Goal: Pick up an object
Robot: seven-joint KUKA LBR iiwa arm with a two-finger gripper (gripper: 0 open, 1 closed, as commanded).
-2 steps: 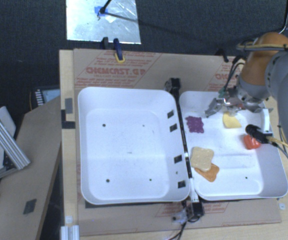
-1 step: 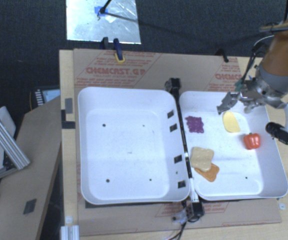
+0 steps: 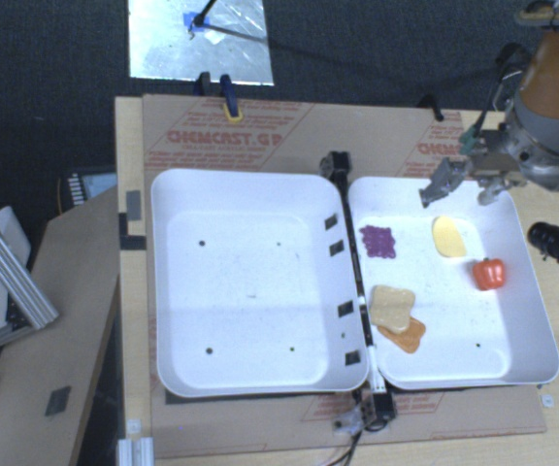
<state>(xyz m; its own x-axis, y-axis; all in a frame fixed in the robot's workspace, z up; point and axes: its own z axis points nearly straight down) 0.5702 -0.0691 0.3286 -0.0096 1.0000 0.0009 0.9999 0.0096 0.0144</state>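
A: Nearest the camera, what lies on the table (image 3: 260, 129)?

B: Two shallow white bins side by side. The left bin (image 3: 168, 260) sits at 9 o'clock of the centre seam, the right bin (image 3: 527, 328) at 3 o'clock, with black clips (image 3: 347, 309) along the divider between them.

A: And the contents, front to back?

B: In the right bin, nearest the front rim, a tan bread slice (image 3: 391, 306) rests partly on an orange flat piece (image 3: 408, 336) at its 5 o'clock. Farther in, a red pepper-like object (image 3: 489, 274) lies at 3 o'clock of the bread, apart from it. Beyond that, a pale yellow object (image 3: 448, 236) lies at 11 o'clock of the red one, and a purple grape cluster (image 3: 378, 242) at 9 o'clock of the yellow one, near the divider.

A: Where is the gripper (image 3: 464, 184)?

B: Over the far rim of the right bin, at 12 o'clock of the yellow object. Its two fingers (image 3: 437, 184) stand spread apart with nothing between them. The grey arm with its orange band (image 3: 556, 76) rises behind at 2 o'clock.

A: Farthest back?

B: A shiny foil sheet (image 3: 200, 27) on dark carpet, at 12 o'clock of the left bin.
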